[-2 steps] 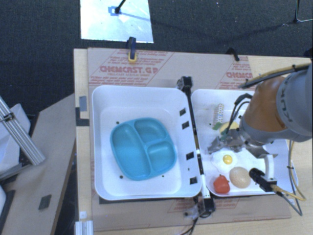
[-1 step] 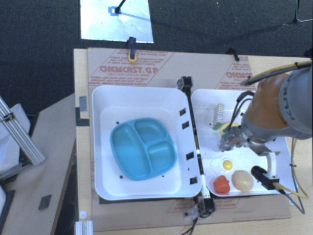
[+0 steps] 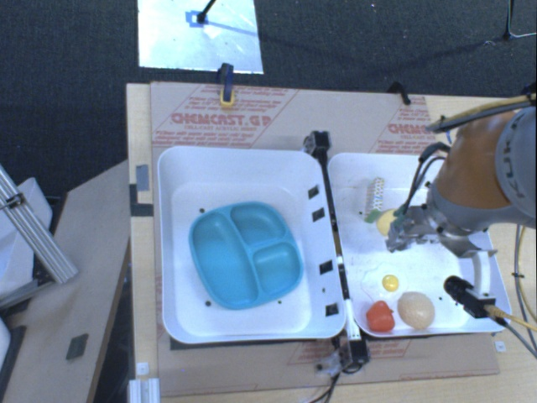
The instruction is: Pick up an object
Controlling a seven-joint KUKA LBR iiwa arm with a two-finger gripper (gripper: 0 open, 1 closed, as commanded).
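Nearest the camera, along the front wall of the right bin [image 3: 424, 330], lie a red, tomato-like piece [image 3: 380, 316] and a beige egg-shaped piece [image 3: 415, 310], side by side and nearly touching. Just behind them sits a small yellow ball [image 3: 390, 283], apart from both. Farther back in the same bin a pale, ribbed cylinder [image 3: 377, 194] lies with its long axis running roughly front to back, and a yellow-green item [image 3: 383, 220] rests just in front of it.

The gripper [image 3: 401, 235] hangs low over the middle of the right bin, its grey and orange arm reaching in from the right. Whether the jaws are apart or together I cannot tell; the wrist body and cables hide them, and nothing can be seen held.

The relation that matters: the yellow-green item lies just beside the jaws, to the left and slightly toward the back, and is partly covered by the gripper. It looks the likeliest target. The yellow ball lies toward the front, well clear.

A blue divided plate [image 3: 246, 253] lies in the left bin [image 3: 172, 175], far from the arm.
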